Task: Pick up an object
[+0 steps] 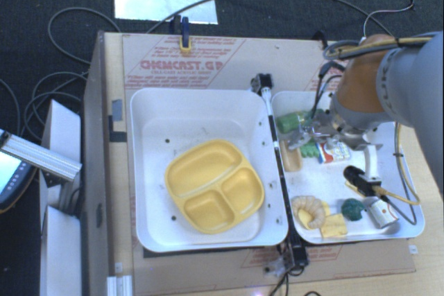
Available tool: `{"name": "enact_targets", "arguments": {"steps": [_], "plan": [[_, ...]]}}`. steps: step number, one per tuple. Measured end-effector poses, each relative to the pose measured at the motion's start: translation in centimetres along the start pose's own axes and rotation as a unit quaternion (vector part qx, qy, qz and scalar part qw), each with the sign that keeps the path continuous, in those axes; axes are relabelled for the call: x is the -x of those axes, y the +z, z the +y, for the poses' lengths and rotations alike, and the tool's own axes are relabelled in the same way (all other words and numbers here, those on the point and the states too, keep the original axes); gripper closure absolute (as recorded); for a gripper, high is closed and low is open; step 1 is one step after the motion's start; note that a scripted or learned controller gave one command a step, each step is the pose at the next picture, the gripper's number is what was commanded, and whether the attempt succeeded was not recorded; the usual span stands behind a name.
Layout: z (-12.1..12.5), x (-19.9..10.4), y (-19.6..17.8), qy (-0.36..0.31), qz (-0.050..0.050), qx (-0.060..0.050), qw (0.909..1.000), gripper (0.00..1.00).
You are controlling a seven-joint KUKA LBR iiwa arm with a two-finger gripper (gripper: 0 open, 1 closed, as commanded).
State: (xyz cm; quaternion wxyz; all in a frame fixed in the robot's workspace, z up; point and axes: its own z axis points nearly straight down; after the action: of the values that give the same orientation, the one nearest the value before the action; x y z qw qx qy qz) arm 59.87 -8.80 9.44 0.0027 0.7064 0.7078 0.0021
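My gripper (306,137) is low in the right bin (409,199), at its upper left part. It sits between a green object (288,123) just to its upper left and a white packet with red and blue marks (334,151) to its lower right. A tan block (291,159) lies right below it, along the bin's left wall. The grey wrist with its orange band (361,88) hides what lies under it. Nothing shows as held.
Near the right bin's front lie a pale croissant-shaped piece (309,211), a yellow wedge (336,226), a teal lump (352,209) and a silver object (381,212). The left bin (149,149) holds a yellow divided plate (214,185). A ridge (275,142) separates the bins.
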Motion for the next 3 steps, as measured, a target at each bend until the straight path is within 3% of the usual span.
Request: {"name": "enact_targets", "arguments": {"steps": [1, 2, 3], "plan": [[0.2, 0.0, -1.2, 0.0, 0.0, 0.003, 1.0, 1.0], [0.2, 0.0, -1.2, 0.0, 0.0, 0.003, 1.0, 0.0], [-1.8, 3.9, 0.5, 0.0, 0.0, 0.001, 1.0, 0.0]]}}
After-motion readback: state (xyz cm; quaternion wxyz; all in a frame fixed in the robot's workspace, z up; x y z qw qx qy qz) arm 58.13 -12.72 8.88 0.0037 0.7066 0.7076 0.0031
